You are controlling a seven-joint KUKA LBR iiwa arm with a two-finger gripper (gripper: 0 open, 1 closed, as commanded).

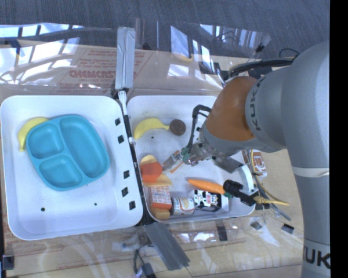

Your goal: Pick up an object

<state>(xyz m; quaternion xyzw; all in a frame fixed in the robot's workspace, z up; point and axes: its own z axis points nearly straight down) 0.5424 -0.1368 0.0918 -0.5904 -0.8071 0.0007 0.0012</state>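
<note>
Grey arm (290, 114), ringed by an orange band (235, 112), sits nearest the lens and reaches in from the right over the right bin (162, 100). Its claw (181, 156) hangs low over the middle of that bin. Whether it is wide, narrow or closed on something cannot be told from this slant.

Any loose object in the bins could be the one to pick up, and most of them lie in the right bin, around the claw. A thin orange sliver (173, 167) lies just below and left of the claw; whether the two touch is unclear. Further left, near the bin's left wall, is a red-orange block (151, 171), with a pale bun (147, 160) touching its far side. A carrot (206, 185) lies below and right of the claw, slanting across the floor of the bin. Beyond it, against the near wall, a carton (202, 202) with a black-and-white cow print lies on its side. An orange-and-white box (160, 197) is just beside the carton's left end. At the far side of the bin a banana (149, 126) curves near the left wall, and a brown disc (177, 126) sits just to its right, apart from it.

In the left bin (23, 213), a blue plate (68, 149) with three compartments lies tilted toward the far left corner. A second banana (28, 130) hugs the plate's far-left rim. Both bins stand side by side on the bench (281, 175).
</note>
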